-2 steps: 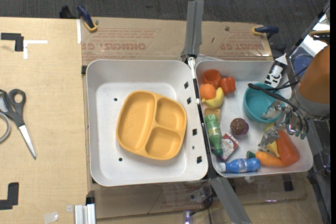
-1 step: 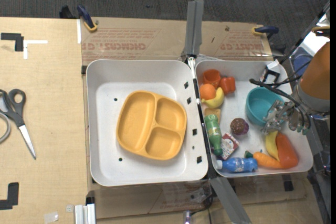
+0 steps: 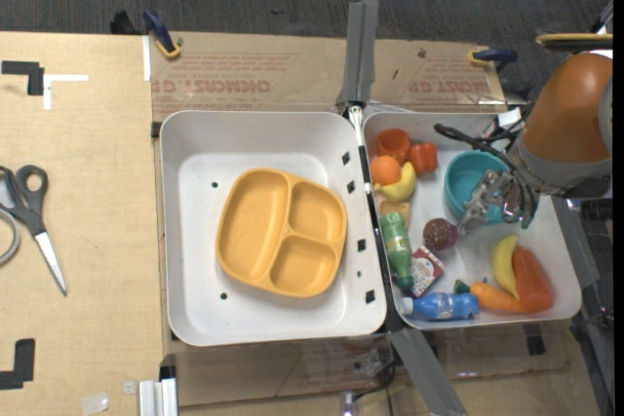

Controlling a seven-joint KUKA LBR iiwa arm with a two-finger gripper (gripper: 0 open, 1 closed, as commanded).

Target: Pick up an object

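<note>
Beside the teal bowl (image 3: 472, 184), near the right bin's (image 3: 564, 253) far edge, the hand (image 3: 495, 207) hangs, grip state unclear.

One fixed overhead camera, slanted down over both bins (image 3: 175, 239).

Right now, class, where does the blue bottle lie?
In the camera view the blue bottle lies on its side at the near edge of the right bin, between the green bottle and the carrot.
</note>
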